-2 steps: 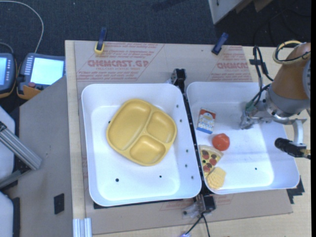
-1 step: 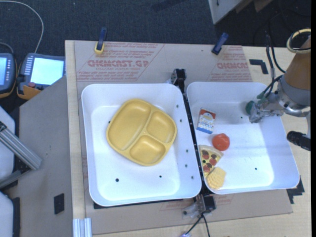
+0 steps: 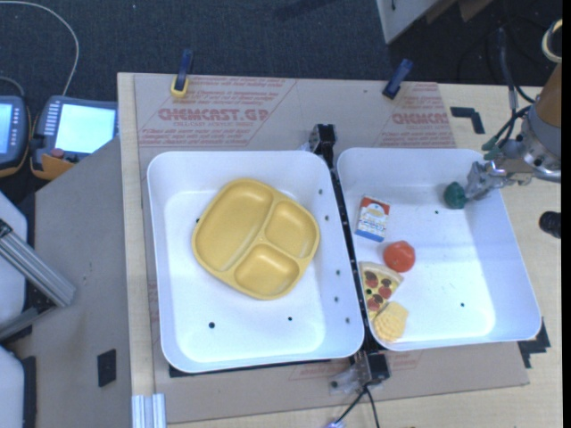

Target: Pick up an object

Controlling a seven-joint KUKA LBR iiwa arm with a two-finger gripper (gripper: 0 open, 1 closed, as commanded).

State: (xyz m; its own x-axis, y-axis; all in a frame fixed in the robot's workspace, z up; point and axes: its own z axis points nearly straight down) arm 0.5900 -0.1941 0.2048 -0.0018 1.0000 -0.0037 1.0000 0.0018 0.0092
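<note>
My gripper reaches in from the right, over the far right corner of the right bin. A small dark green object sits right at its tip, touching or nearly touching it. Whether the gripper has hold of the green object is unclear. Along the right bin's left side lie a small white carton with red and blue print, a red tomato, a pizza slice and a yellow waffle-like piece.
The left bin holds a yellow divided plate. A black divider with clips runs between the bins. Blue clamps pin the cardboard at the back. A tablet device sits off the bench to the left.
</note>
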